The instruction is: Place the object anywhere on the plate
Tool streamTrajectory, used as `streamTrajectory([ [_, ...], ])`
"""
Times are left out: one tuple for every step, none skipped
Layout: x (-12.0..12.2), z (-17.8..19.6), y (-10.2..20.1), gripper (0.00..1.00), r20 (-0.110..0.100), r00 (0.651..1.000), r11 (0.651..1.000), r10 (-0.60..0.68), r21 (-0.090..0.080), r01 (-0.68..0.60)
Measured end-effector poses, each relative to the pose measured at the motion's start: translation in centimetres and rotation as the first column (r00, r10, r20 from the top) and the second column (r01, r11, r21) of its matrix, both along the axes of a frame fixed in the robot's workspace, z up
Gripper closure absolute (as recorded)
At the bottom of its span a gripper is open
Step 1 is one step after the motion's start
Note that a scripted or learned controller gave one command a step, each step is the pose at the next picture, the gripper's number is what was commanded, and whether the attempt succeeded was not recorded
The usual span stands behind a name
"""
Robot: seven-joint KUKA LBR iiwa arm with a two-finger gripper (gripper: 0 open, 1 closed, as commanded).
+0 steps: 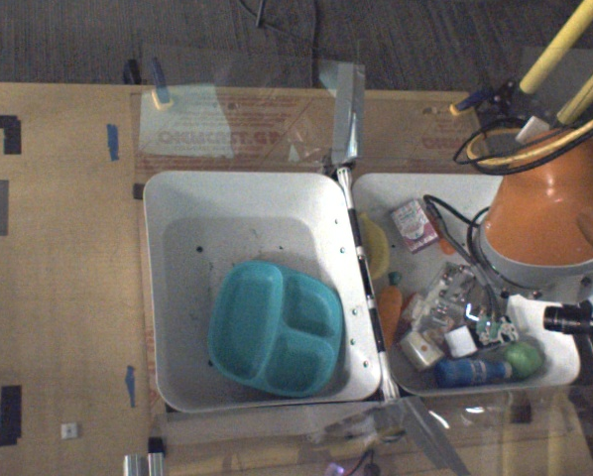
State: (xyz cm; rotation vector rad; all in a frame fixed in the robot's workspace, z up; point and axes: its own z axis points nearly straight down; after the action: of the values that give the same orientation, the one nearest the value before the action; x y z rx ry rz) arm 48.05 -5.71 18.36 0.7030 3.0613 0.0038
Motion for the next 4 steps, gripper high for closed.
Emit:
streamTrajectory([
  [0.0,0.0,0.1,1.0,0.001,0.995,0.995,-0.1,0.0,0.1],
  [0.0,0.0,1.4,1.0,-0.001,0.999,0.999,0.049,-0.002,-0.049],
  [3.1,2.9,3.4,1.0,0.003,0.993,0.993,0.118,-0.003,-0.118],
  [0.0,2.1,7.1,1.0,-0.001,0.996,0.996,0.094,-0.002,-0.094],
])
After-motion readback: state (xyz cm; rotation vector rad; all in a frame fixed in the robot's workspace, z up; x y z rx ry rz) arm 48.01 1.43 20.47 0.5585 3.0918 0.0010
